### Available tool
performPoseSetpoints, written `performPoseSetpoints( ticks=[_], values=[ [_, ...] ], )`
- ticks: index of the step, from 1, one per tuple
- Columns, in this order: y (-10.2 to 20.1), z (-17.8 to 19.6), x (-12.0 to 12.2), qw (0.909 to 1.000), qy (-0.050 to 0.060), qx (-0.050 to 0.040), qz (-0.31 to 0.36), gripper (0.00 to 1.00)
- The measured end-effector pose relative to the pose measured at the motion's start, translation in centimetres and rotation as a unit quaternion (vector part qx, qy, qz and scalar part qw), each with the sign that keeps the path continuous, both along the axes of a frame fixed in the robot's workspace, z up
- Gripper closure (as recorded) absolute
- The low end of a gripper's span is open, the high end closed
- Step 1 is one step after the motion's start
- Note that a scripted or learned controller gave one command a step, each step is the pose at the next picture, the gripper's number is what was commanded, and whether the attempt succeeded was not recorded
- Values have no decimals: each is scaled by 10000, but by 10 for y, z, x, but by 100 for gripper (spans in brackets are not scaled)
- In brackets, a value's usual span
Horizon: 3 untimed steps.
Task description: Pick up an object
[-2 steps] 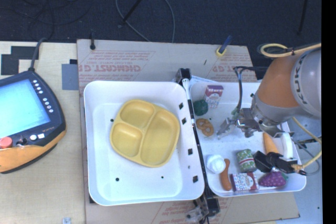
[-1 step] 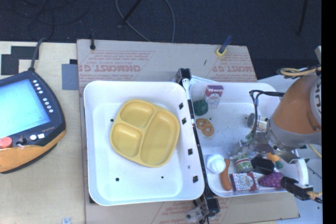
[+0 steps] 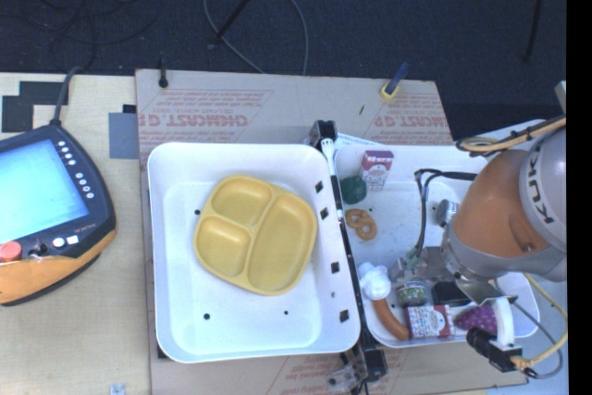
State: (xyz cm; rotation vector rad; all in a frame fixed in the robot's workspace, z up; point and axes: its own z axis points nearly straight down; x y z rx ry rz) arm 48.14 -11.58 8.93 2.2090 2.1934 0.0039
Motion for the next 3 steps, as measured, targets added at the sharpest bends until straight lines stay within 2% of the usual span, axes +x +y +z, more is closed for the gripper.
performPoseSetpoints(
  ticks=[1,2,3],
  values=[
    [4,6,-1,10000,65,74,-3,100],
    [44,95,65,9998,142,97,36,100],
    [117,144,73,9998,148,90,41,100]
  ],
)
